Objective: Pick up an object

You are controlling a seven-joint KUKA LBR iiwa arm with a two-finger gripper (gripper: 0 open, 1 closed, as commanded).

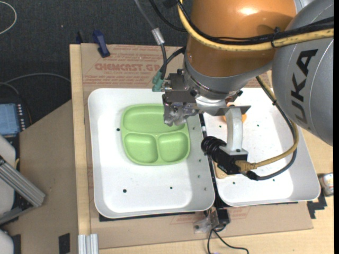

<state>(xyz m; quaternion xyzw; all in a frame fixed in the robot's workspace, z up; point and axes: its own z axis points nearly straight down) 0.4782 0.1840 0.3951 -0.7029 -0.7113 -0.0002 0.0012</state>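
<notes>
A light green divided plate [153, 136] with three compartments lies flat in the left white bin [106, 157]. My gripper [174, 115] hangs over the plate's upper right rim, close to the wall between the two bins. The big orange and grey wrist above hides most of it. A small orange object [233, 116] peeks out in the right bin [275, 179], behind a grey bracket on the arm.
Black and yellow cables loop from the arm down over the right bin's left half. Both bins rest on a cardboard sheet [122, 62] on the bench. A blue clip [100, 42] sits at the cardboard's far left corner.
</notes>
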